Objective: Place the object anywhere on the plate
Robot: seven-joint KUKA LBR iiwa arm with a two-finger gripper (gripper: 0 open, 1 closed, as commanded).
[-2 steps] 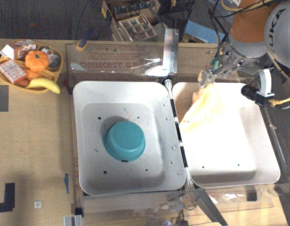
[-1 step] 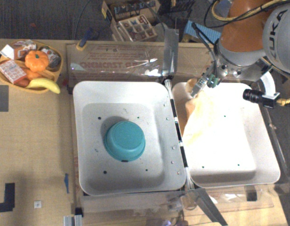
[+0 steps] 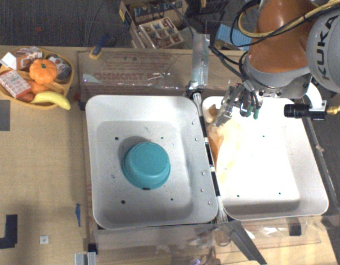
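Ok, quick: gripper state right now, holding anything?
Gripper: cannot be told. It hangs over the right bin's upper-left corner, beside a tan object at the bin's left wall.

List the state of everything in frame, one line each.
Teal plate: upside down, middle of the left bin, nothing on it.
Tan object: lying against the right bin's left wall, under the gripper.
Gripper: low over the right bin's upper left corner.
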